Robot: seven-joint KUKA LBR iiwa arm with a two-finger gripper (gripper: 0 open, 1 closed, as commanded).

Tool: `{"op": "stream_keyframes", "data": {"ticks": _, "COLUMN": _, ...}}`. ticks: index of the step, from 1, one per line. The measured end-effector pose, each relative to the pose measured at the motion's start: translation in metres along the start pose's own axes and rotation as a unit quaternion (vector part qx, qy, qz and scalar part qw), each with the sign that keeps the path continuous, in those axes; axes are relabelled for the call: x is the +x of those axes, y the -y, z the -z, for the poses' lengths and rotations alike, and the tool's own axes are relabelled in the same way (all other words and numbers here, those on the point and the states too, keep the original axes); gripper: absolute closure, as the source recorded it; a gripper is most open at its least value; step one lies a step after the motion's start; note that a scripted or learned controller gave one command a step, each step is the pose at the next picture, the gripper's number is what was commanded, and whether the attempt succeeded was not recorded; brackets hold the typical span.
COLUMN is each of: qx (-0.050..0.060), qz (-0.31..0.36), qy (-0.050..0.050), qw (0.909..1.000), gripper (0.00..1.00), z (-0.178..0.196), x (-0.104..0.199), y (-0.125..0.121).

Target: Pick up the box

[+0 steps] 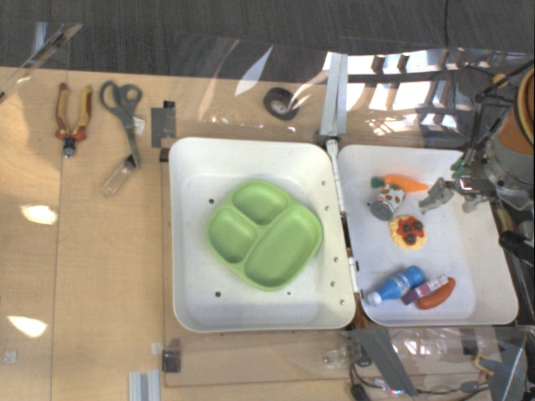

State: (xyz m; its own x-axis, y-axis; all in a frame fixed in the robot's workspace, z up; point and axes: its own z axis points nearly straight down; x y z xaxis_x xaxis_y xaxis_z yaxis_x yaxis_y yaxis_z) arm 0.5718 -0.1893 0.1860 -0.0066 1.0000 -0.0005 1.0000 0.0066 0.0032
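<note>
Box (pixel 387 200), apparently, just left of end effector (pixel 451 192).

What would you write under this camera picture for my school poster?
A robot gripper hovers over the right bin of small toys, beside a green plate in the left bin.

- A single fixed camera sits high above the pale wooden bench (pixel 84 249), looking down at a slant.
- It faces the far edge, where dark grey carpet (pixel 209 7) runs.
- It stands back enough to take in both shallow white bins, left (pixel 188 299) and right (pixel 493 303).
- The grey arm (pixel 510 153) enters from the right.
</note>
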Motion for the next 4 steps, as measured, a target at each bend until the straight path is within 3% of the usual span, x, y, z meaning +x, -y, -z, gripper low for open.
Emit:
{"op": "stream_keyframes", "data": {"ticks": 1, "qx": 0.0, "qz": 0.023, "qy": 0.0, "qw": 0.9997, "gripper": 0.0, "z": -0.074, "x": 0.021, "y": 0.067}}
{"op": "stream_keyframes", "data": {"ticks": 2, "qx": -0.007, "qz": 0.017, "qy": 0.002, "qw": 0.9998, "gripper": 0.0, "z": -0.094, "x": -0.001, "y": -0.008}}
{"op": "stream_keyframes", "data": {"ticks": 3, "qx": -0.005, "qz": -0.016, "qy": 0.0, "qw": 0.9999, "gripper": 0.0, "z": -0.096, "x": 0.052, "y": -0.048}}
{"op": "stream_keyframes", "data": {"ticks": 4, "qx": -0.004, "qz": 0.085, "qy": 0.003, "qw": 0.9964, "gripper": 0.0, "z": -0.096, "x": 0.018, "y": 0.051}}
